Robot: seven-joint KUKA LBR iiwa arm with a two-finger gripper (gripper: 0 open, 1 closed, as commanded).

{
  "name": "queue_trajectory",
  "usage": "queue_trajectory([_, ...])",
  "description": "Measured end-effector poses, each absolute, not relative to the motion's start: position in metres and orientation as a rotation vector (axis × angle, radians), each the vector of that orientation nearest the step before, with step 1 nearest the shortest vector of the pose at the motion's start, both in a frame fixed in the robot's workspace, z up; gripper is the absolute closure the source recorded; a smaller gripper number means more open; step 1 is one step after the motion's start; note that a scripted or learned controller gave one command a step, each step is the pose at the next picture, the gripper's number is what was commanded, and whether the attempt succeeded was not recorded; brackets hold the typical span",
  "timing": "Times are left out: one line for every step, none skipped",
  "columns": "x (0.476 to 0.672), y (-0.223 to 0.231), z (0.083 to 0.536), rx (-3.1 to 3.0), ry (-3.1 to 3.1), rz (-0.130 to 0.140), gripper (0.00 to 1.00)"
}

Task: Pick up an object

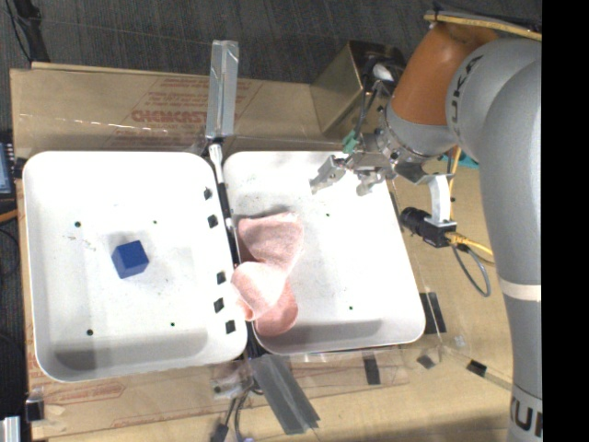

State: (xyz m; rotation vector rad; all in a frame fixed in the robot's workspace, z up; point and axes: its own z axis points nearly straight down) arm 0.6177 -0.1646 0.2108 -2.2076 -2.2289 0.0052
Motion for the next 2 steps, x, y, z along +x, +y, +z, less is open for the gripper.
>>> queue_trajectory([0.583,-0.208,0.116,-2.163,-2.272,0.006,0.0])
queue_trajectory([0.578,-0.208,0.092,-2.152,-2.284,0.004,0.0])
